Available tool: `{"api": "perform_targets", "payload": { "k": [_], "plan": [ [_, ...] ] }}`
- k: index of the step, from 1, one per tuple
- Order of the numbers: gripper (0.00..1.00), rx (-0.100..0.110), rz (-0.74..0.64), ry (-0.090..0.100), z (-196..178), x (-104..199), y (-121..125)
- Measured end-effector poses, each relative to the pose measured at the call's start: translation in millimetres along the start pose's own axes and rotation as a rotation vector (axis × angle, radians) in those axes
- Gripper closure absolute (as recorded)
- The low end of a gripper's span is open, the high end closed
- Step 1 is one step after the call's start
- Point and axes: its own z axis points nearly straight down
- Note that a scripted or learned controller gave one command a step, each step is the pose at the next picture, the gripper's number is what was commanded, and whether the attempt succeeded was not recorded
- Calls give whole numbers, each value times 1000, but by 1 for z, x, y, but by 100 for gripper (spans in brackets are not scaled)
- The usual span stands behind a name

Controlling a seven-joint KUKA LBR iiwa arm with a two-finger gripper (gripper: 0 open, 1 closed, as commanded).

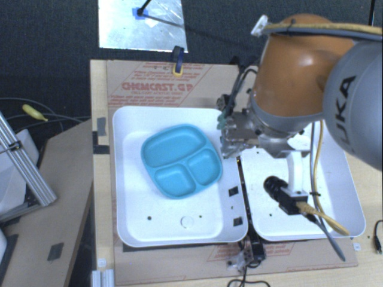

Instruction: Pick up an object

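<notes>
Blue divided tray [179, 160], three compartments, lies flat in the left bin [167, 223], centre-left of frame, tilted a bit. Arm [299, 70] comes in from the upper right, with the end effector [230, 137] at frame centre over the seam between the left bin and the right bin [344, 190], just beside the tray's right edge. Can't tell whether it is released or clenched; nothing is seen in its grasp. Bins sit on printed cardboard [158, 85] on the surface. Shiny sheet [140, 17] at upper left.
</notes>
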Motion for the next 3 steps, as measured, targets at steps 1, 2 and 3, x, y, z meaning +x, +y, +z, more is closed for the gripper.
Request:
{"api": "perform_targets", "payload": {
  "k": [1, 2, 3],
  "plan": [
    [0, 11, 7, -4, 7, -4, -1],
    [100, 8, 3, -3, -4, -4, 0],
    [100, 5, 11, -3, -70, -33, -3]
  ]
}}
